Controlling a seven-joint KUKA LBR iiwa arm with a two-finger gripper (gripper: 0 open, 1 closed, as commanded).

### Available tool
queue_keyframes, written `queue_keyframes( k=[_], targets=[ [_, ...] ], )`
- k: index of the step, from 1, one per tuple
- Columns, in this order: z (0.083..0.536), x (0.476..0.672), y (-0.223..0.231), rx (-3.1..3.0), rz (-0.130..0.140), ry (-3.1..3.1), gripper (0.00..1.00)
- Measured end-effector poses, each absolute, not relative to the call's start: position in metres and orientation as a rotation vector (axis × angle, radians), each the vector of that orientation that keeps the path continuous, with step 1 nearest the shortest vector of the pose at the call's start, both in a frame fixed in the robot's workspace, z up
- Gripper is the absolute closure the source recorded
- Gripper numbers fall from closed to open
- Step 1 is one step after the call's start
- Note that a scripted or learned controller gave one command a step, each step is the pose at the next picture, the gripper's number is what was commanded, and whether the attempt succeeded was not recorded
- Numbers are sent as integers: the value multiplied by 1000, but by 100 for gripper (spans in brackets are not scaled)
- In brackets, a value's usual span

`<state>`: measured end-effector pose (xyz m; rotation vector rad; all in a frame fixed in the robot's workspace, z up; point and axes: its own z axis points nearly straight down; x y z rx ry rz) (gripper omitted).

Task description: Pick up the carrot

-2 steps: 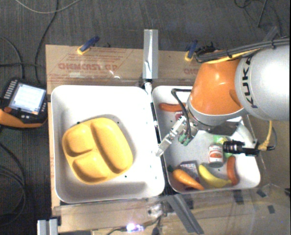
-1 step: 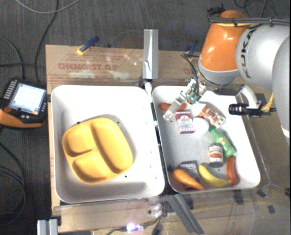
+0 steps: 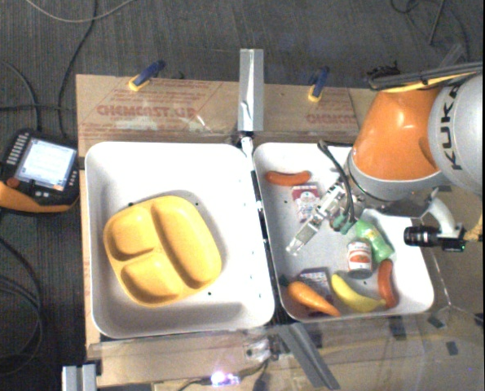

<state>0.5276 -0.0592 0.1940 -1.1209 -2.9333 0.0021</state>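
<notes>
Orange and grey, the arm (image 3: 405, 137) leans in over the right bin (image 3: 268, 218), its bulky wrist covering the bin's far right corner. From under the wrist the gripper (image 3: 314, 225) reaches down and toward the middle of the bin, its slim metal fingers (image 3: 301, 239) hanging above the white floor. Nothing sits between them; whether they are apart or together I cannot tell at this angle.

Below the gripper, near the bin's front wall, lies the carrot (image 3: 311, 296), orange and tapered, well apart from the fingers. Just beside the carrot, to its right, is a yellow banana (image 3: 354, 293), and beyond that a red sausage-shaped piece (image 3: 385, 283) stands against the wall. A small can with a red label (image 3: 359, 257) and a green item (image 3: 379, 245) lie right of the gripper, under the wrist. Above the gripper, a second red sausage (image 3: 288, 177) rests by the far wall, with a small red-printed packet (image 3: 306, 198) just beneath it, close to the finger base.

Well to the left, the other bin (image 3: 95, 218) holds a yellow divided plate (image 3: 162, 249).
</notes>
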Motion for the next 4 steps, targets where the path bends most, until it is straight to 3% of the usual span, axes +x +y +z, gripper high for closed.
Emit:
queue_keyframes(
  k=[1,2,3,4],
  targets=[
    [209,484,-63,-719,1,-3058,0],
    [183,554,-6,-844,0,-3025,0],
    [183,484,2,-458,1,-3106,0],
    [184,520,-9,-58,0,-3142,0]
  ],
)
